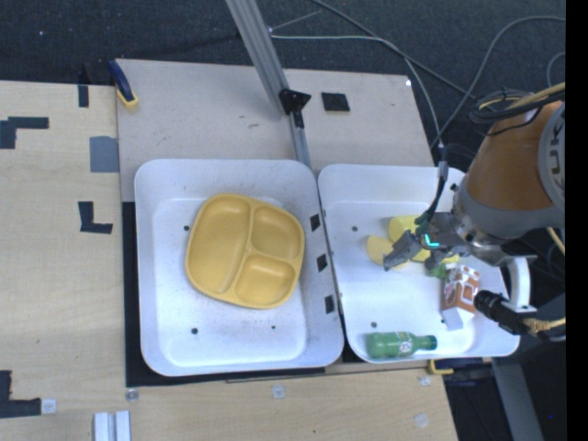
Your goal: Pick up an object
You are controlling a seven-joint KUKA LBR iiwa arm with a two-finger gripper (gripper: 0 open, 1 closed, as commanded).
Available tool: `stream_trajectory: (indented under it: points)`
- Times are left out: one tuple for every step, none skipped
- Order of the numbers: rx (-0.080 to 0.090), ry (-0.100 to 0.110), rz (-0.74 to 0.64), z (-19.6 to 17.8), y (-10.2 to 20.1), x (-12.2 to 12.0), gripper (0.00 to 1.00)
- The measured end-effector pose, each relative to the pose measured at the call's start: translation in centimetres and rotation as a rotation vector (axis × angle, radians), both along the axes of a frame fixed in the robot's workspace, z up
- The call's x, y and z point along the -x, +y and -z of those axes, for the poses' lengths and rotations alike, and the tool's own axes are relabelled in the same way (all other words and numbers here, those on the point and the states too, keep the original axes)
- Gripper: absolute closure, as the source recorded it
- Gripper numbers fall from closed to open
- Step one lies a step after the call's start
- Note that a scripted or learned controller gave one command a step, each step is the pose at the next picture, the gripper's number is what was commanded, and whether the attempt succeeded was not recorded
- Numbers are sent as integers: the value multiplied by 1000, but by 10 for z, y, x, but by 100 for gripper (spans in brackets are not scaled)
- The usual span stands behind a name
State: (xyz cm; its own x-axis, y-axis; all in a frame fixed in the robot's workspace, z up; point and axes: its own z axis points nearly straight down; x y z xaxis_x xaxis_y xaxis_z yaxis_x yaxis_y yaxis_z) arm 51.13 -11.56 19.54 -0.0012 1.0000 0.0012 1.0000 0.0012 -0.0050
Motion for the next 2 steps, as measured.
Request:
stream_trajectory:
  points:
    - [0, -2, 0, -1, 0, -1, 0]
    - [0, 2, 1, 50, 6, 9, 0]
